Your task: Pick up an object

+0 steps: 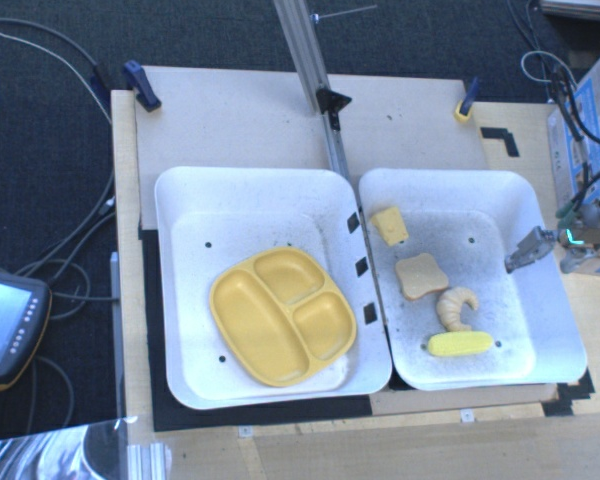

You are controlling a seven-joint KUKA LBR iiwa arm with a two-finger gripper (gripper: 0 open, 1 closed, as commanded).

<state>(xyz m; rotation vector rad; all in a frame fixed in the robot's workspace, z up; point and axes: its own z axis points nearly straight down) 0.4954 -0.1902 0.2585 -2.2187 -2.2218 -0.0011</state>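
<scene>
The right bin (540, 218) holds several food items: a yellow cheese-like block (389, 226) at its upper left, a tan bread slice (420, 275) in the middle, a pale croissant (457, 307) below it and a yellow corn cob (460, 344) near the front wall. My gripper (528, 249) comes in from the right edge, over the bin's right side. It hangs to the right of the bread slice and well apart from it, with nothing seen between its fingers.
A yellow three-compartment plate (283, 314) lies in the left bin (180, 268). A metal post (300, 28) slants down to the divider between the bins. Blue clamps (140, 85) sit at the bench's back corners. Cables and a screen (5, 328) lie at far left.
</scene>
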